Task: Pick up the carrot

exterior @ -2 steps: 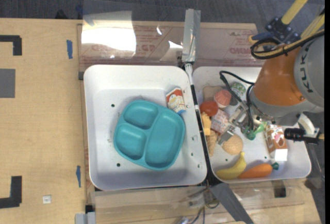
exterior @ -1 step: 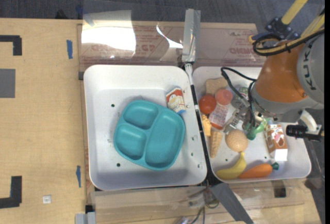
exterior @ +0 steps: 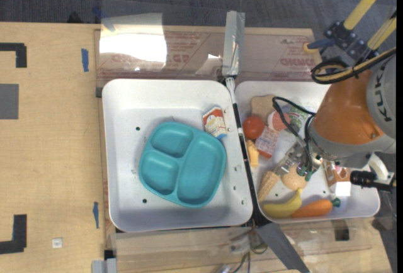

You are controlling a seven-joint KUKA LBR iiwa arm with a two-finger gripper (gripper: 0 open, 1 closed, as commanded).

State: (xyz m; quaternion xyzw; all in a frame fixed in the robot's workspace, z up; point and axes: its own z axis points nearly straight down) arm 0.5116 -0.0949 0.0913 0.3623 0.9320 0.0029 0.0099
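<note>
Carrot (exterior: 312,207) sits touching the banana (exterior: 283,203), gripper (exterior: 295,165) just above, can't tell its jaw state, so I might snag banana instead.

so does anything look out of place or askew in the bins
One thing: a small carton lies tipped against the left bin's right wall, beside the teal divided plate. The carrot lies flat by the banana.

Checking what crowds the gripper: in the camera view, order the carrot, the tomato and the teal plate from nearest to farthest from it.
From the gripper:
1. Carrot, just below it, right bin.
2. Tomato, up-left, same bin.
3. Teal plate, left bin.
</note>
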